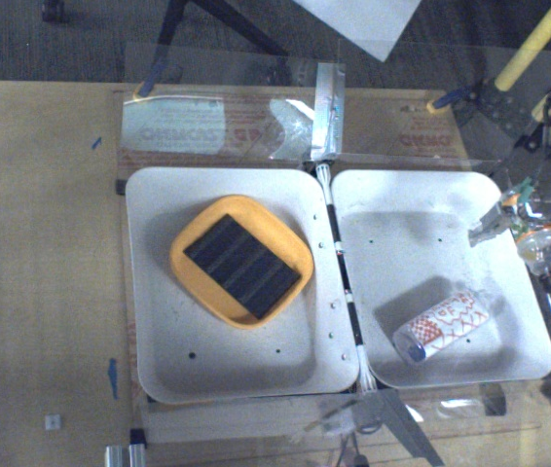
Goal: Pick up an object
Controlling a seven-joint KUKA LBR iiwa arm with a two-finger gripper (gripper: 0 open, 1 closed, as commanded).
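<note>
Camera view: two white bins side by side; left bin holds an orange-rimmed square object with a dark ribbed panel, lying flat and tilted diagonally near the bin's middle; right bin holds a small bottle with a red-and-white pattern and blue cap, lying on its side, cap end toward the lower left, in the near half of the bin, apart from the walls; gripper sits at the right bin's far right rim, a grey wedge-shaped piece pointing left over the bin floor, nothing visibly between anything there; open or closed, cannot tell, too small and cluttered by cables and a clear part beside it; judged step: approach, pick not yet made, both objects resting on bin floors; the bottle looks the nearer target, well apart from the gripper but in the same bin; to do it well, come down over the bottle's mid-body, not the cap end, and close across its short width, square to its long axis, since a round body lying down will likely roll if pinched off-centre or along its length; descend low enough to get past the widest part; the bin's sloped near wall is close, so keep clear of it; lift straight up and slowly.
</note>
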